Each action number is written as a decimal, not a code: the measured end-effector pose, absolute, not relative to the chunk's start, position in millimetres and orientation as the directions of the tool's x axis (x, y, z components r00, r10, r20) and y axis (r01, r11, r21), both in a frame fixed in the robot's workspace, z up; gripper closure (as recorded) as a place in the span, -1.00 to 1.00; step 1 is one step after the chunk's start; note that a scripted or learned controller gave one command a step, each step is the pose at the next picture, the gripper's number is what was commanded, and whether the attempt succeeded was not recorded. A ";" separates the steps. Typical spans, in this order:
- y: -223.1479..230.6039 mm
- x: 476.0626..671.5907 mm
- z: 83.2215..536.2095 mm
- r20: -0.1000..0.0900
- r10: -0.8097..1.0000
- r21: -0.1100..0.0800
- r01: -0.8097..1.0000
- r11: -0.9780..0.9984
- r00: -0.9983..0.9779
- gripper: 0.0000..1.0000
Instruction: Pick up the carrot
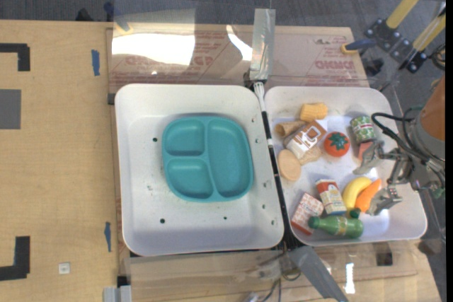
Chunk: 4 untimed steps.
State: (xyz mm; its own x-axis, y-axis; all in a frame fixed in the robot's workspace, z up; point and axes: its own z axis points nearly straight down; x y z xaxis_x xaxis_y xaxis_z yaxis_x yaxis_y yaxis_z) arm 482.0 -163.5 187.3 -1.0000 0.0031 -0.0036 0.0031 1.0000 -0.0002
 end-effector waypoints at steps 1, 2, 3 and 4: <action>-151.1 493.8 97.5 -0.011 -0.074 -0.003 -0.074 0.997 -0.997 -1.00; -198.4 488.1 90.9 -0.018 -0.050 -0.007 -0.050 0.999 -0.999 -1.00; -198.6 496.4 110.0 -0.045 -0.054 -0.018 -0.053 0.998 -0.998 1.00; -138.8 515.9 196.9 -0.013 0.061 0.000 0.061 0.998 -0.998 1.00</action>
State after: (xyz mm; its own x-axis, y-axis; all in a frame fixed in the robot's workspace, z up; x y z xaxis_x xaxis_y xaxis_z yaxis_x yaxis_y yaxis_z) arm 515.9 -138.8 196.9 -0.9980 0.0614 -0.0130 0.0614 0.9981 0.0003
